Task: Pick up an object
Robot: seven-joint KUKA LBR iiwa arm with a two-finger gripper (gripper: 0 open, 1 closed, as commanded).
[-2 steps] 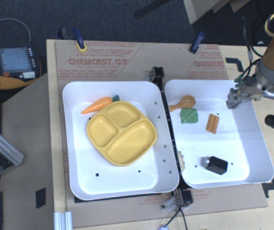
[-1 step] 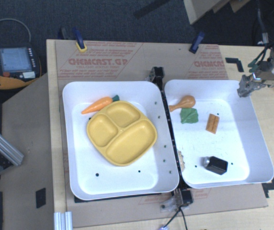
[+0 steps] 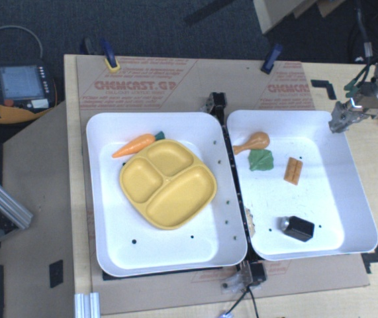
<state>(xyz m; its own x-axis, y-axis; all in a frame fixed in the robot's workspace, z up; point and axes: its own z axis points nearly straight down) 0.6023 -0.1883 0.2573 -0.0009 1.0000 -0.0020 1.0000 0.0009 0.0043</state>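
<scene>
White plastic makes up both shallow bins, set side by side on a brown cardboard sheet [image 3: 175,85] printed with red lettering. The left bin [image 3: 109,244] holds a yellow divided plate [image 3: 169,184] with three compartments, lying roughly in the middle. An orange carrot [image 3: 132,145] with a green top rests just beyond the plate's far-left rim, touching or nearly touching it.

The right bin [image 3: 347,197] holds four smaller things. A tan, pear-shaped piece [image 3: 253,142] lies near the far-left corner, with a green leafy piece [image 3: 261,159] just beside it on the near side. A small orange-brown block [image 3: 293,171] sits apart to their right. A black box with a silver end [image 3: 298,228] lies toward the near side of the bin.

The gripper [image 3: 342,119] hangs at the far-right corner of the right bin, over its rim, well apart from every object; nothing shows between its fingers, and whether they are spread or closed cannot be made out.
</scene>
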